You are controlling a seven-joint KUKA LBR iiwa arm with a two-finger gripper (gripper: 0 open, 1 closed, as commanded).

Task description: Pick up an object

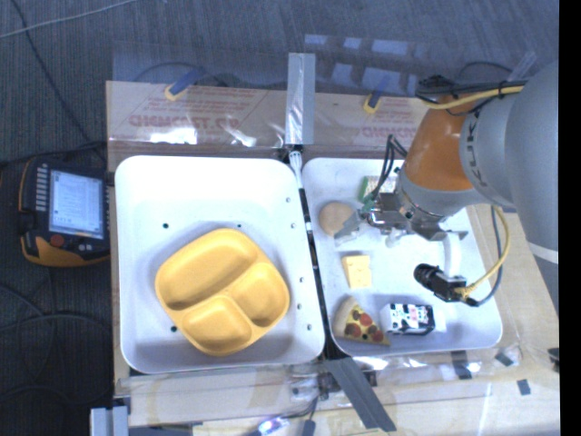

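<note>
we saw the gripper [392, 228] low over the right bin [481, 334], beside a tan round piece [336, 215]; we could not tell its state. a yellow block [357, 270] and pizza slice [361, 324] lay below; a yellow tray [222, 290] filled the left bin [136, 189].

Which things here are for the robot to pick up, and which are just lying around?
For the job:
gripper
round cookie
cheese square
pizza slice
small printed packet
right bin

Just lying about:
yellow divided plate in the left bin
handheld screen on the floor
</note>
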